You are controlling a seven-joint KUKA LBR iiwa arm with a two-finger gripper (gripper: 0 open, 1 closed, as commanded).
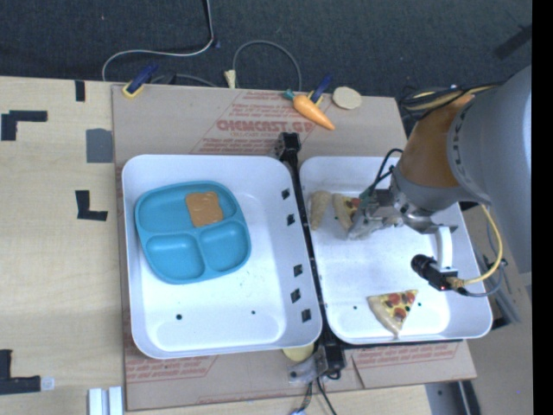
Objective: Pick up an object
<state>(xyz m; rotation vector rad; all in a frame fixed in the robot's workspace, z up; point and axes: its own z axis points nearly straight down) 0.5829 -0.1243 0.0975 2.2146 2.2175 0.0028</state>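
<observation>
Jaws (pixel 359 221) seemingly blurred over partly hidden food (pixel 321 207).

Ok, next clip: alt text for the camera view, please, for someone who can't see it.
A grey robot arm reaches into the right white bin, its gripper low beside a pale food item; a pizza slice lies nearer the front. The left bin holds a blue divided plate with a brown square; a toy carrot sits behind.

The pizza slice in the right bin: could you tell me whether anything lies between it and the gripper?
Nothing visible does. The pizza slice lies alone near the right bin's front edge, and bare white floor separates it from the gripper, which is down beside a pale food piece farther back.
</observation>
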